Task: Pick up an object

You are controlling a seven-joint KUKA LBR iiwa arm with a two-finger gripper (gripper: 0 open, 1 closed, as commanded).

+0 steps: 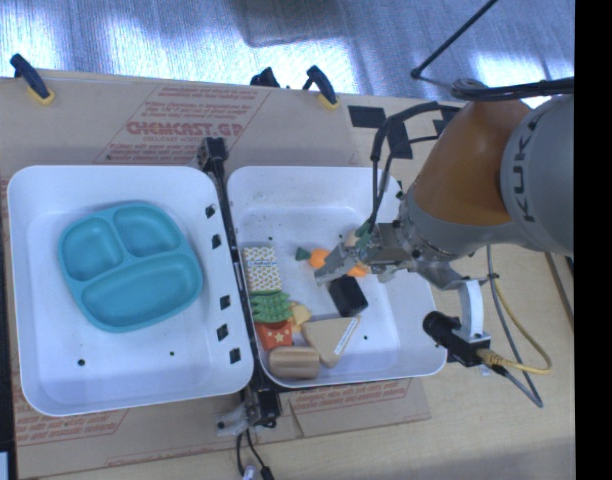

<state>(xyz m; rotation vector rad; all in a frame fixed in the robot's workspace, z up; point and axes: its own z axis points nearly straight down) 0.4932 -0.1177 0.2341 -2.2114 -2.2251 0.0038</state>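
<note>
Tabletop: cardboard-covered, carrying two white bins side by side.

Left bin: one blue divided tray, three compartments, lying flat.

Right bin: small objects clustered along its left and near side — patterned block, green ridged piece, red piece, tan loaf-shaped item, cream wedge. Black block and orange bits lie mid-bin.

Arm: grey with orange band, entering from right. Gripper low over mid-bin, just above the black block; jaws' state cannot be told, nothing seen between them.
</note>
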